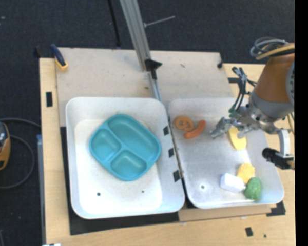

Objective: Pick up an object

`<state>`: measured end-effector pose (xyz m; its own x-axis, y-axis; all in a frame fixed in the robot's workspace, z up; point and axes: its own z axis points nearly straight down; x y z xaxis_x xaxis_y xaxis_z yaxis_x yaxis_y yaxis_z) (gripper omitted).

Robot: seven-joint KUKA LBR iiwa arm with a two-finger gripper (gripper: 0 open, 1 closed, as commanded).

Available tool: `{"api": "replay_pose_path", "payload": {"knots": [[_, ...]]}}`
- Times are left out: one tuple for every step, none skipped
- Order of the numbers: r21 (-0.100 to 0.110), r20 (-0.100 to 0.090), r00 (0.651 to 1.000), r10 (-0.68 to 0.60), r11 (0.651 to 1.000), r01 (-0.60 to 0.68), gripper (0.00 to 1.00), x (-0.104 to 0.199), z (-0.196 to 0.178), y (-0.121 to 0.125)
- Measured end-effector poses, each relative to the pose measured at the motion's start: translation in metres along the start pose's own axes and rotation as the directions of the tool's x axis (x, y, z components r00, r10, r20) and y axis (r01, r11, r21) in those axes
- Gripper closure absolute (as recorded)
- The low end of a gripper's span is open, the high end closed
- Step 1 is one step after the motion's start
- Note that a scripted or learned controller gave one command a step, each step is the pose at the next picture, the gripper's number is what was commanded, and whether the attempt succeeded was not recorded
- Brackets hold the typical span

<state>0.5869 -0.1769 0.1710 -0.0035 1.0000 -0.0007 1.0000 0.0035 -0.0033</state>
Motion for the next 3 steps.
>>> {"api": "replay_pose_path", "payload": {"knots": [[-0.001, 0.001, 1.000, 0.003, 1.000, -0.003, 0.00, -0.007, 0.048, 0.007], [-0.002, 0.001, 1.000, 0.005, 1.000, -0.005, 0.00, -0.008, 0.071, 0.007], [-0.008, 0.002, 1.000, 0.007, 1.000, -0.007, 1.00, -0.009, 0.058, 0.008]]}}
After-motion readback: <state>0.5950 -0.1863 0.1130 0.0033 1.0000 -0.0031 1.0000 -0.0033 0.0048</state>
